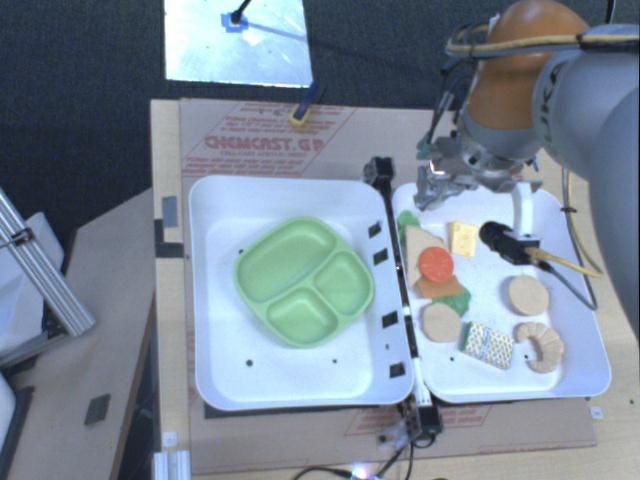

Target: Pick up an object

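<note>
While the pincer hangs over the right bin above the red disc, you cannot tell its state; the green tray fills the left bin.

Landmark: green three-compartment plastic plate, in the left white bin.
Right of plate: right white bin holding a red round tomato slice, yellow cheese square, tan croissant.
Gripper: above that bin's far-left corner.
</note>
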`<state>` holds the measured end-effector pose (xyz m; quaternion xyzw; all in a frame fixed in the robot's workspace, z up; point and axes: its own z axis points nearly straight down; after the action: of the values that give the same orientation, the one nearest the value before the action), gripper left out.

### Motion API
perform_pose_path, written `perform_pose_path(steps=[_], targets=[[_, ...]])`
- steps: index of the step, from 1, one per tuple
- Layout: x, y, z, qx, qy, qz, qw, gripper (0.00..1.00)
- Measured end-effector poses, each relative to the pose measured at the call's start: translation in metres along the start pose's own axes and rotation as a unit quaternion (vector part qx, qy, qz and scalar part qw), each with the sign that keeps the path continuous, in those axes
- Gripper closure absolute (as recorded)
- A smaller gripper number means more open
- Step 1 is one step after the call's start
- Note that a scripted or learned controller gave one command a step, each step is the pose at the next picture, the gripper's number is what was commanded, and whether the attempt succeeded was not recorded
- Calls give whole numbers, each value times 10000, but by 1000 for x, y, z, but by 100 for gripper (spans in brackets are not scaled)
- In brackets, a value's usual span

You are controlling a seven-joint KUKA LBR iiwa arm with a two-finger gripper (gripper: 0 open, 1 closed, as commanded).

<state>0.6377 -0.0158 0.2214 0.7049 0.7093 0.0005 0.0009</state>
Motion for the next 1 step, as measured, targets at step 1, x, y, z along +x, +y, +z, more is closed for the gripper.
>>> perform_pose_path(steps=[1], targets=[[-1,-1,-10,-1,4,3,10000,100]])
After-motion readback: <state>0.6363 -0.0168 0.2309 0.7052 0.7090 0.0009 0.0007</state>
